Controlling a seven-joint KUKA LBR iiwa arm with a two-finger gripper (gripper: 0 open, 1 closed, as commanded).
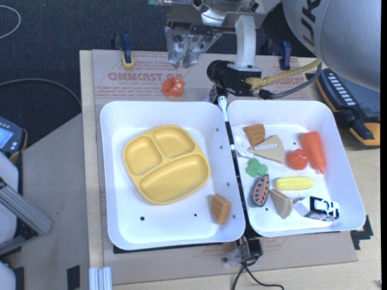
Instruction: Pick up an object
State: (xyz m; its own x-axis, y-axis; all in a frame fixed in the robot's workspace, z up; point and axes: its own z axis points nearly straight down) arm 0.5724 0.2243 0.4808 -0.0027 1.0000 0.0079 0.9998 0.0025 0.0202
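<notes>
- Overhead, the grey arm (344, 29) comes in from the upper right and bends across the far edge of the bench, its wrist pointing straight down.
- The gripper (187, 58) hangs over the printed cardboard board (145, 74), beyond the far rim of the left bin – whether it is open or closed cannot be told, and nothing is seen in its hold.
- The left bin (115, 162) carries a yellow divided plate (166, 171) lying flat near its middle, with a brown bread wedge (221, 209) apart from it, towards the near right corner.
- The right bin (341, 180) sits touching the left one along their shared edge and is crowded with toy food.
- In it, an orange carrot (314, 151) lies by the right wall, a red tomato (296, 159) touching its left side.
- A pale sandwich wedge (270, 151) lies near the middle, a brown piece (254, 133) just beyond it.
- A yellow corn cob (294, 183) lies nearer the front, with a watermelon slice (260, 190) to its left and a green piece (257, 167) above that.
- A tan wedge (281, 202) and a black-and-white thing (320, 208) sit by the front rim.
- A small orange-red piece (173, 87) lies outside both bins on the board – near the gripper, a little to its left and closer to the left bin's far rim, not touching either.
- Two blue clamps (127, 50) grip the board's far edge.
</notes>
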